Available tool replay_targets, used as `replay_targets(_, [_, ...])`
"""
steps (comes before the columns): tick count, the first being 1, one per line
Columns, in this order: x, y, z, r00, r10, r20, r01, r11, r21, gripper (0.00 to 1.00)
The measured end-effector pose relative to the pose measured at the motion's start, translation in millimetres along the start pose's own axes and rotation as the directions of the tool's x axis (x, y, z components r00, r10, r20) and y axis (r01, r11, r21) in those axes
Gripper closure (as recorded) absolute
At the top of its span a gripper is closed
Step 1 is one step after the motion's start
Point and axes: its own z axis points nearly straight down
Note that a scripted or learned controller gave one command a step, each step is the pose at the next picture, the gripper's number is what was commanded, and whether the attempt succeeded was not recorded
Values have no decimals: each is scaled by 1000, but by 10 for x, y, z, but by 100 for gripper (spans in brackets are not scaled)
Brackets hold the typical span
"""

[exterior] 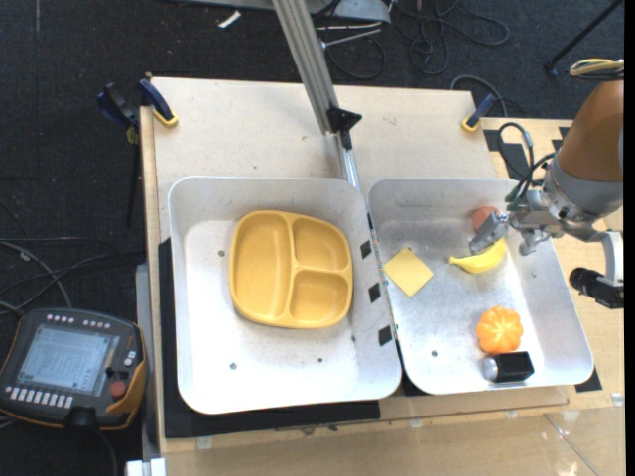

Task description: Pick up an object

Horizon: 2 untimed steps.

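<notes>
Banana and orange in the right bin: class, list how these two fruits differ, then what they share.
The banana is yellow, long and curved; the orange is orange and round. The banana lies by the gripper near the bin's far side; the orange sits nearer the front, beside a black object. Both rest in the right bin.

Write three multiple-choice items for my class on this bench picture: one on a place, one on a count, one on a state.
1. Where is the yellow tray?
A. left bin
B. right bin
C. on the floor

2. How many compartments does the tray have?
A. two
B. three
C. five

3. How does the orange lie?
A. on the tray
B. on the bin floor
C. on top of the banana

Key:
1 A: the tray lies in the left bin.
2 B: its ridges mark off one long section and two smaller ones.
3 B: it rests on the right bin floor, apart from the banana and the claw.
</notes>
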Motion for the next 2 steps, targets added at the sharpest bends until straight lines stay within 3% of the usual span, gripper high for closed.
replay_targets(1, [-39,-79,479,1000,2,0,-2,1000,-1,0])
replay_targets(2, [-32,-77,684,1000,1,2,-1,1000,-4,0])
